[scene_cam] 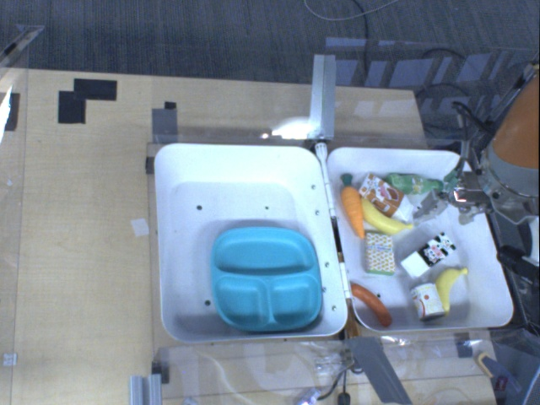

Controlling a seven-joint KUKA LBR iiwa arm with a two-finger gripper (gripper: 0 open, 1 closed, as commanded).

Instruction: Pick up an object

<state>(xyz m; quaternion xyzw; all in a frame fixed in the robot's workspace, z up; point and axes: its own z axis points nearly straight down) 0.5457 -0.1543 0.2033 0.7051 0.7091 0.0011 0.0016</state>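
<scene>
Roughly: two bananas point(386, 218), one carrot point(353, 212), one blue tray point(266, 278); jaws point(450, 201) state unclear, cannot tell.

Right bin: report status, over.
Gripper low over right bin, upper right. Nothing seen between fingers. Green bottle and banana close beside it.

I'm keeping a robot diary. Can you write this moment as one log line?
gripper: above right bin, top right | holding: nothing seen | nearest: green bottle, banana | left bin: blue tray
</scene>
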